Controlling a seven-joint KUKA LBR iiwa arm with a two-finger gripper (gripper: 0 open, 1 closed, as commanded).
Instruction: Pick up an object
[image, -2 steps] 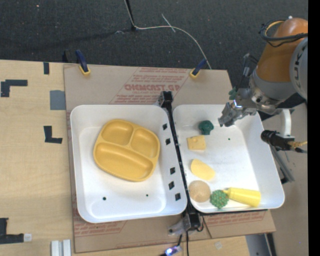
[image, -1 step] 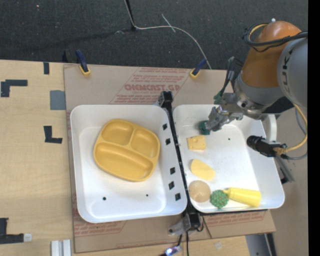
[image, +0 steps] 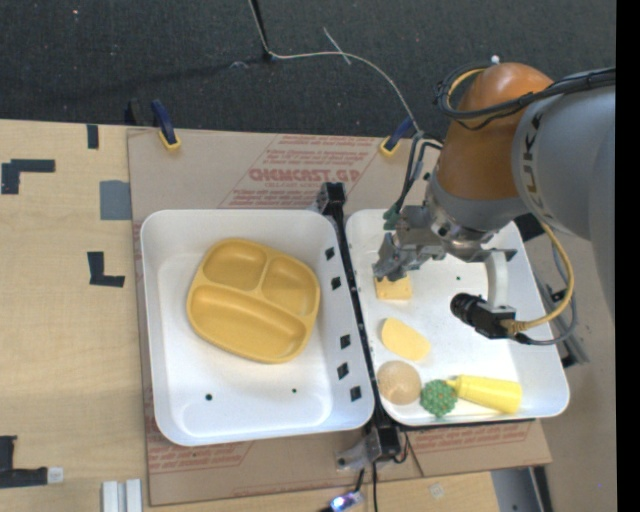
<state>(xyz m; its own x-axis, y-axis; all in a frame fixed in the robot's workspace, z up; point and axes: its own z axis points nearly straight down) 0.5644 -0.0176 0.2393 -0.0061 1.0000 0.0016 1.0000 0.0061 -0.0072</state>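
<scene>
"Where was the robot's arm?"

"It reached in from the right, over the right bin. It was grey, with a big orange part near the wrist."

"And the gripper?"

"It hung low at the left side of the right bin, right above a small pale yellow block. The tips looked like they were touching the top of the block or were just over it. I could not tell which."

"Was it holding the block?"

"I could not tell. The grabbing part was dark and bunched up, so I could not see if it was wide or narrow."

"What else was in that bin?"

"A flat pale yellow oval lay just below the block. Near the front edge was a tan round ball. Beside it sat a little green bumpy thing, and that one touched a long yellow thing."

"And the left bin?"

"A yellow tray with three parts lay in it, turned a bit."

"What were the bins on?"

"A brown cardboard sheet, on a wooden bench."
</scene>
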